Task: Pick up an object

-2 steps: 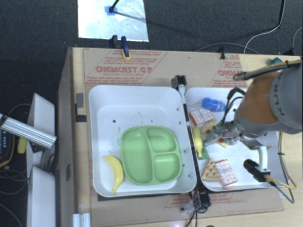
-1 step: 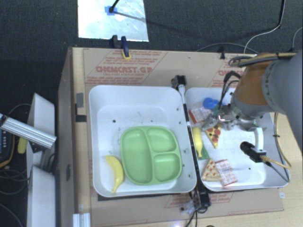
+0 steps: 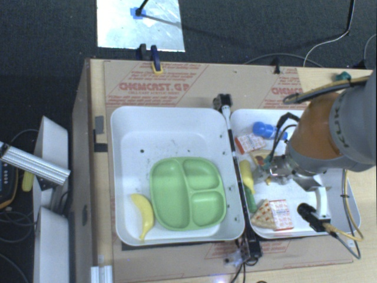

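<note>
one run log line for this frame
arm: over right bin | gripper: low among items, fingers unclear | near: blue object, red-white packet | left bin: green divided plate, banana

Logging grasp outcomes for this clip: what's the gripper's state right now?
Gripper: low in the right bin, fingers hidden from this angle; cannot be told whether it holds anything.
</note>
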Controlling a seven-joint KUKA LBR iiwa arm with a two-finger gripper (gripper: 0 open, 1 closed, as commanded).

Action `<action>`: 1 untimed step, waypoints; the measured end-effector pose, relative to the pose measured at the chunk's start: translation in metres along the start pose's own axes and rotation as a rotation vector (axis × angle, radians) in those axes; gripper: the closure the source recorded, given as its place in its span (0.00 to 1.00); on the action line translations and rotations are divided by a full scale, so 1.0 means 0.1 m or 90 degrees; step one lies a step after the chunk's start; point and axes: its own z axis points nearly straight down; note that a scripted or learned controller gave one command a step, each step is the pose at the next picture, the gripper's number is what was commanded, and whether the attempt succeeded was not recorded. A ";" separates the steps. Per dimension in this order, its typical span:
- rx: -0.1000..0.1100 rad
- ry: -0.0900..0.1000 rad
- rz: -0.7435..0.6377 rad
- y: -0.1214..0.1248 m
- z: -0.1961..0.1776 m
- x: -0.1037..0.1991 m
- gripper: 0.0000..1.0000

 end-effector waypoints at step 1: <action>-0.003 -0.001 -0.002 0.73 -0.01 -0.15 0.00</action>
